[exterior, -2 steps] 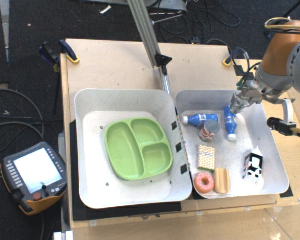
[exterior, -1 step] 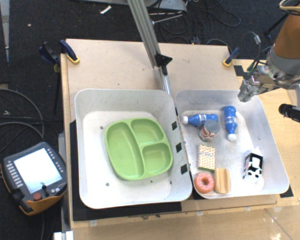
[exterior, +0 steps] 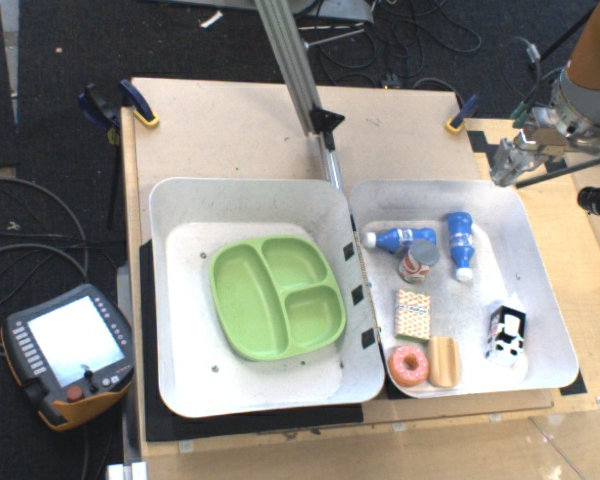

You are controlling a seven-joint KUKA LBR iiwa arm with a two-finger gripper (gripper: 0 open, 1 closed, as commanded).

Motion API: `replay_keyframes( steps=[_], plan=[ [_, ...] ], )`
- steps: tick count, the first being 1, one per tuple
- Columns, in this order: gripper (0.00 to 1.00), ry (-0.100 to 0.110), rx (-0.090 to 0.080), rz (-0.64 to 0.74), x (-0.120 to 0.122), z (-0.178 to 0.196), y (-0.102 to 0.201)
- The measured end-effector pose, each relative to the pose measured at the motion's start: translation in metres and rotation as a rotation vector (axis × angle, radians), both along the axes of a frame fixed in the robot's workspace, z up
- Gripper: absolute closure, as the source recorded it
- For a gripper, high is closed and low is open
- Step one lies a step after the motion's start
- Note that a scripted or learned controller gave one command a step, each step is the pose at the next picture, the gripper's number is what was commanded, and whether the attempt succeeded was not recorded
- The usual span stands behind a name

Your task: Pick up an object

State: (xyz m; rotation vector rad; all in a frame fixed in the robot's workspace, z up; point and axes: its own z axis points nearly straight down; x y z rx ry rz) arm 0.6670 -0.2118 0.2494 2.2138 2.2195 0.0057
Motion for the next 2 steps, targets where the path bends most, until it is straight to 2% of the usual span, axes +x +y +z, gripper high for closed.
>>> replay_keyframes(
  steps=[1, 2],
  plan=[
    [1.0, 0.008, 0.005, 0.006, 0.0, -0.009, 0.06],
    [1.0, 0.009, 0.004, 0.005, -0.01, -0.02, 0.11]
  ],
)
